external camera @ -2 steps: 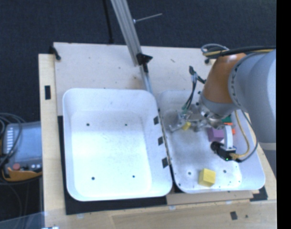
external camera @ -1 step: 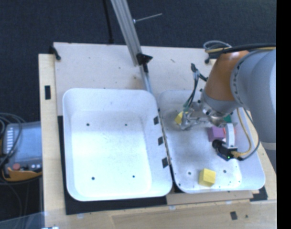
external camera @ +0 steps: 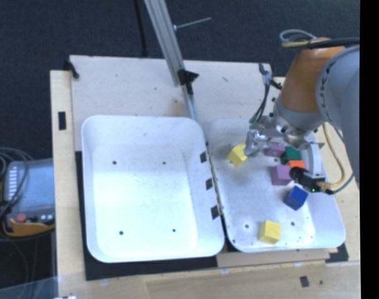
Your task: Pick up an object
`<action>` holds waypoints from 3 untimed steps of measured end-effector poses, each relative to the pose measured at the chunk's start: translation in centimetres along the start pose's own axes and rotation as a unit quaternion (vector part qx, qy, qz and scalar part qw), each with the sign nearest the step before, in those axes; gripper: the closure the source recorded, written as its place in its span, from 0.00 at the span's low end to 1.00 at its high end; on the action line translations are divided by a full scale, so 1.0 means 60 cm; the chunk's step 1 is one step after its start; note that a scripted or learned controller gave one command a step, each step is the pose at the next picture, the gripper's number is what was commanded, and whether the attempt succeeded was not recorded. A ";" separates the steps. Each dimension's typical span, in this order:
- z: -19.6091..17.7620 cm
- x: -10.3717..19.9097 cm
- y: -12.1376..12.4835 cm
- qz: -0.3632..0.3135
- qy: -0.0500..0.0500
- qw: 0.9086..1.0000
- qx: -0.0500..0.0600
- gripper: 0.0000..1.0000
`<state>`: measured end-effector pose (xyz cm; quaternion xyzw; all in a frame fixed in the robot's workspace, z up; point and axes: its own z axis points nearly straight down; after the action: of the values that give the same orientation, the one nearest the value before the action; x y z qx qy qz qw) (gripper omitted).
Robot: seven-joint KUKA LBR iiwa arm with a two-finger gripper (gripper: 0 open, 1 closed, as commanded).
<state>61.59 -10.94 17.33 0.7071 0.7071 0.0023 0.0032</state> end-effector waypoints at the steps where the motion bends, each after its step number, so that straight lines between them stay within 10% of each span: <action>1: -0.091 -0.003 0.004 -0.001 0.000 1.000 0.000 1.00; 3: -0.096 0.173 0.020 -0.004 0.001 1.000 0.004 1.00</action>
<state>62.72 -0.54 23.09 0.7046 0.7097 0.0002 -0.0007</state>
